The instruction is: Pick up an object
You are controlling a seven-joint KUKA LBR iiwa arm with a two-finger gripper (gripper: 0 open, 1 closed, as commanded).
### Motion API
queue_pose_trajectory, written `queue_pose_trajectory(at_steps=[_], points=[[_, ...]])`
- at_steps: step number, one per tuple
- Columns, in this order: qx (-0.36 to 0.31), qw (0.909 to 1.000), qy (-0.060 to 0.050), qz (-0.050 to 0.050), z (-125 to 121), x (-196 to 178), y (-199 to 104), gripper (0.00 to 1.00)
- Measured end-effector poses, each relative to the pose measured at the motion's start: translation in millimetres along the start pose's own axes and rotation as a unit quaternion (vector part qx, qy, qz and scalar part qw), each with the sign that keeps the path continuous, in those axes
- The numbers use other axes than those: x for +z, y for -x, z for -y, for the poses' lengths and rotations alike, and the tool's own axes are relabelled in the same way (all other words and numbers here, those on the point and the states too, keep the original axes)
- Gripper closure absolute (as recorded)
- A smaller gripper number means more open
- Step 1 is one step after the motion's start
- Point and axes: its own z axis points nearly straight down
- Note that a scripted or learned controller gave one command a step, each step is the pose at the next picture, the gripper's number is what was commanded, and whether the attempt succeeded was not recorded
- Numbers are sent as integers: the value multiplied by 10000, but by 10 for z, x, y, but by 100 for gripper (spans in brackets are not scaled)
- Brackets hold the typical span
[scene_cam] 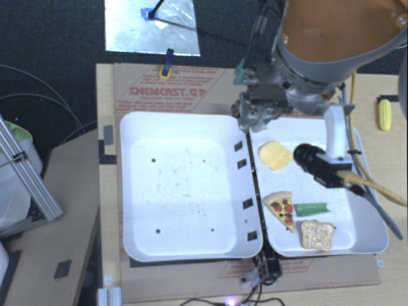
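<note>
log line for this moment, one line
gripper: at right bin far-left corner | contents: yellow piece, pizza slice, green stick, bread slice

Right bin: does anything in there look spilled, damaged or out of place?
Nothing stands out. The yellow piece, pizza slice, green stick and toast all lie inside the right bin, none over its rim.

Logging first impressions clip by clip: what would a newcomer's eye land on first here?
The big grey arm with its orange band looms over the top right, its gripper at the far rim of the right bin. In that bin lie four toy foods: a yellow piece, a pizza slice, a green stick and a bread slice.
</note>
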Motion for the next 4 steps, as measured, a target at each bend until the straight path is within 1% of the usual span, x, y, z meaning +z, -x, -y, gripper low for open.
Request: queue_pose_trajectory(at_steps=[1, 2, 3, 4], points=[[-23, 10000, 14, -5, -6, -109, -1, 100], [-9, 10000, -83, 25, -4, 1025, -603, 100], [7, 10000, -15, -1, -27, 844, -577, 100], [45, 10000, 13, 0, 41, 248, -109, 100]])
